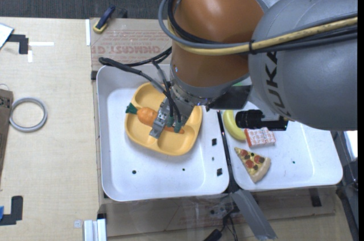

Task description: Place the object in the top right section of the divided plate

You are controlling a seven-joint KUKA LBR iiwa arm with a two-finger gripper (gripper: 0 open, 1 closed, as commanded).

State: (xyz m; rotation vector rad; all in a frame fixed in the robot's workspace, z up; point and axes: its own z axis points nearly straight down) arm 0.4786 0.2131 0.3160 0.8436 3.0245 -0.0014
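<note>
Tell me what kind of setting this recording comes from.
Probably a robotics lab bench: a grey industrial arm with an orange band reaches over two shallow white bins, holding toy food such as a plastic pizza slice and a yellow divided plate.

Arm (301,58) comes in from right, big grey link across upper right w/ orange band (213,24) bulging toward centre. Wrist points down-left below band, black cables looped round it. Gripper (162,125) hangs low at wrist end, tilted down-left, fingers close together; can't tell if anything's between them. Yellowish hose runs along grey link.
</note>
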